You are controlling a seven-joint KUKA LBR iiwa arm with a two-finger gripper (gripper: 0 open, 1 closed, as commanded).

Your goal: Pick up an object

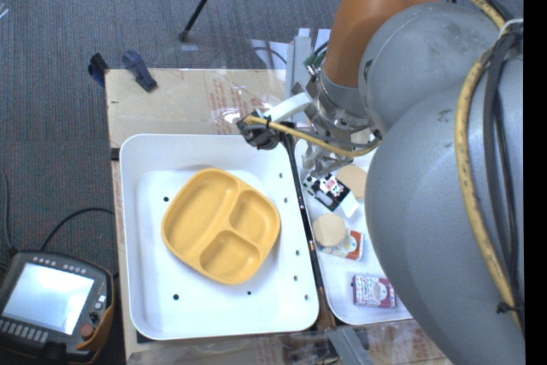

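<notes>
Two bins are seen side by side: the left bin bears a yellow divided plate, while the right bin holds a black-and-white packet, a round tan piece and a maroon packet. The gripper is poised at the right bin's far end, just above the black-and-white packet, though whether anything is clasped cannot be told, the arm hiding much of that bin

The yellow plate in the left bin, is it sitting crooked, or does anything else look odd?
Yes, the yellow plate lies turned at an angle to the left bin, its corners pointing toward the bin's sides. It looks whole and lies flat. In the right bin, small packets lie scattered loosely beside the arm. Nothing looks spilled or broken.
</notes>
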